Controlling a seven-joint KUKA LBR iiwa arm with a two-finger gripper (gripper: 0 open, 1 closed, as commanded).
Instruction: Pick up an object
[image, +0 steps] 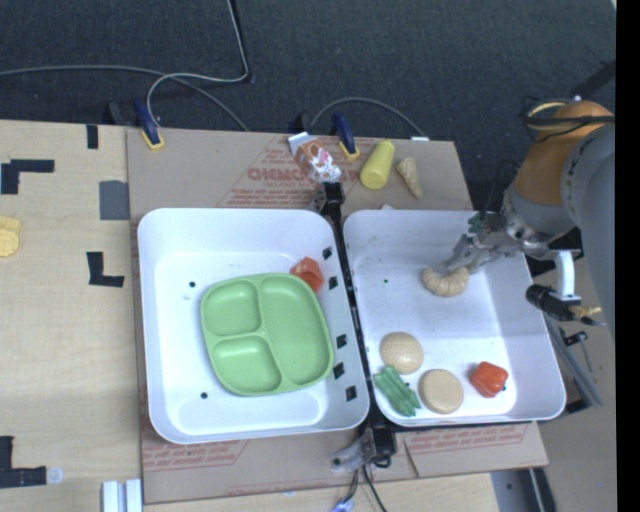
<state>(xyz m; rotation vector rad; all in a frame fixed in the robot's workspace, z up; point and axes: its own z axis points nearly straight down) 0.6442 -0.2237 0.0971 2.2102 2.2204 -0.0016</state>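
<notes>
Left bin: held a green divided plate at its centre, and a small orange-red item at the plate's upper right corner, near the wall between the bins.

Right bin: held a tan croissant-shaped piece in its upper middle; a round beige bun lower left; a green leafy piece at the lower left corner; a flat round biscuit-coloured item beside it; a red pepper lower right.

Gripper: reached in from the frame's right, tips just above and touching or nearly touching the croissant-shaped piece. Finger spread could not be told; nothing was visibly held between them.

Outside the bins, top centre: a yellow cylinder, a tan cone and a small printed carton lay on the cardboard sheet.

Surface: a pale wooden bench with dark markings, dark carpet and cables beyond.
</notes>
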